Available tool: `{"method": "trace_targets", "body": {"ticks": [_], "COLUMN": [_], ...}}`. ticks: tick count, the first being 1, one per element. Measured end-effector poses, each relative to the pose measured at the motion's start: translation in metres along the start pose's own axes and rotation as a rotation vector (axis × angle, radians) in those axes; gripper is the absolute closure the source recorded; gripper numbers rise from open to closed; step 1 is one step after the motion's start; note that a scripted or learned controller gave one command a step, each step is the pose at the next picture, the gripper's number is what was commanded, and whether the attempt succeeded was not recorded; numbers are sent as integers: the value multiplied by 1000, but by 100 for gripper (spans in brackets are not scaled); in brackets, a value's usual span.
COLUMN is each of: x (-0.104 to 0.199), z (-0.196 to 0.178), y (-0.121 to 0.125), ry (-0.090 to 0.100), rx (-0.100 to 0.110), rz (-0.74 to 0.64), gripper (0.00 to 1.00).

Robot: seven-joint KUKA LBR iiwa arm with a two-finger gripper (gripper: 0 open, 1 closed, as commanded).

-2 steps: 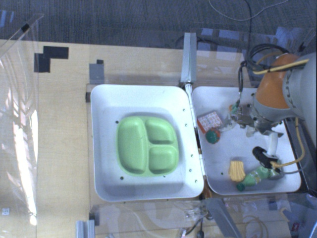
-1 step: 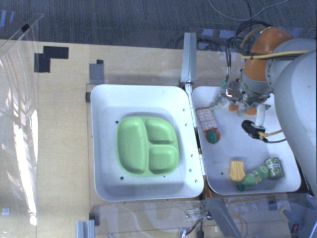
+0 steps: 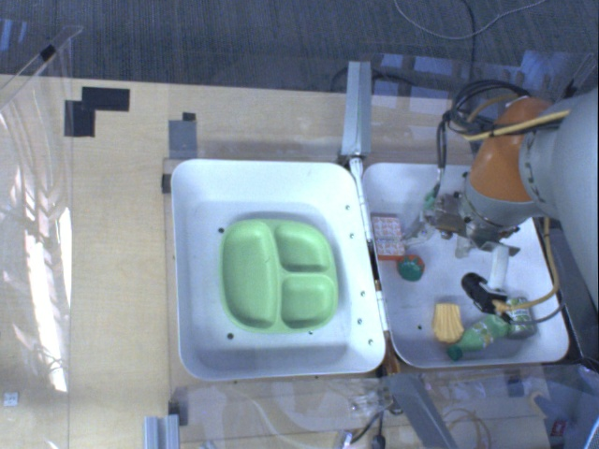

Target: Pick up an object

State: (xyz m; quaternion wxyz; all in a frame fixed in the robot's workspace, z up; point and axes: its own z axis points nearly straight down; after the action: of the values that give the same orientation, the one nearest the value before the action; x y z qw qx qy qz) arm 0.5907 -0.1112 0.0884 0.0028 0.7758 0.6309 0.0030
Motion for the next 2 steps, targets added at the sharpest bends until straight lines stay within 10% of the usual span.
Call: {"method": "trace_targets", "body": {"ticks": [1,2], "x": [-13,-39], "z": [-1,0], "y": [-62,2], "ry": [0,-2], "rx": [-6,-5], "rz": [-66,-20], "gripper": [0,0]}}
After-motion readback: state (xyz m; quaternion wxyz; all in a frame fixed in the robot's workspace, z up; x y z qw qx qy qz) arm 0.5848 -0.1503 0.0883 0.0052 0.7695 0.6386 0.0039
